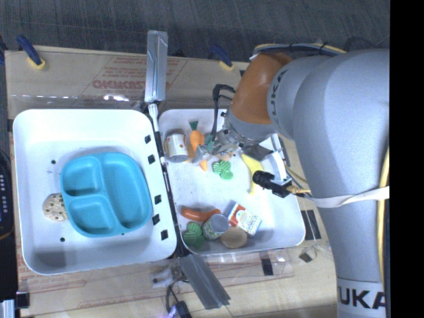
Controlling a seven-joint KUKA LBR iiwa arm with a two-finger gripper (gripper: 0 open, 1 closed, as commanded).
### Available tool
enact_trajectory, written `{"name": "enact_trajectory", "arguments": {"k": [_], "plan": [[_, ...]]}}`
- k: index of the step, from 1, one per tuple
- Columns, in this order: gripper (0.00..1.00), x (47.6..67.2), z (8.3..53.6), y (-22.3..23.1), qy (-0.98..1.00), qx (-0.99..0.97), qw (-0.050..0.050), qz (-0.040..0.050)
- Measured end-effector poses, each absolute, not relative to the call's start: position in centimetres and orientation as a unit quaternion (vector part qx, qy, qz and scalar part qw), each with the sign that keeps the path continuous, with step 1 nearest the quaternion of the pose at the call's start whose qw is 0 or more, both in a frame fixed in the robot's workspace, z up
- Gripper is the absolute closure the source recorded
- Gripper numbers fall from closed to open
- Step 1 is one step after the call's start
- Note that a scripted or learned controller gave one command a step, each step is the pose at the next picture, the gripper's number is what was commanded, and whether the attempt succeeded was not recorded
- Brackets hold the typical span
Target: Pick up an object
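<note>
My gripper (pixel 213 146) reaches down into the right bin (pixel 285 227) near its upper middle, under the orange wrist band. Its tips sit among small toys: an orange carrot (pixel 196 139), a small orange piece (pixel 203 165) and a green ridged toy (pixel 223 169). A silver can (pixel 175 146) lies just left of the carrot. A yellow banana-like piece (pixel 250 167) shows right of the gripper, partly under the arm. I cannot make out how the fingers stand or whether anything is between them.
The right bin's near end holds a red sausage (pixel 197 212), a green toy (pixel 193 234), a tin (pixel 216 226), a red-white carton (pixel 244 219) and a brown round piece (pixel 234 238). The left bin (pixel 33 138) holds a blue divided tray (pixel 105 192) and a cookie (pixel 53 207).
</note>
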State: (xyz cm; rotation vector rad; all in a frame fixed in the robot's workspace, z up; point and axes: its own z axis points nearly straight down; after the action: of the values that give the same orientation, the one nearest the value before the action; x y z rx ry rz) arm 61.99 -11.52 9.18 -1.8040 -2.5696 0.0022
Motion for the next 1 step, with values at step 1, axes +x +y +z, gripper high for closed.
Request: {"name": "enact_trajectory", "arguments": {"k": [1], "plan": [[1.0,64.98,19.77,-7.28,-0.791,-0.612,-0.004,-0.0028]]}}
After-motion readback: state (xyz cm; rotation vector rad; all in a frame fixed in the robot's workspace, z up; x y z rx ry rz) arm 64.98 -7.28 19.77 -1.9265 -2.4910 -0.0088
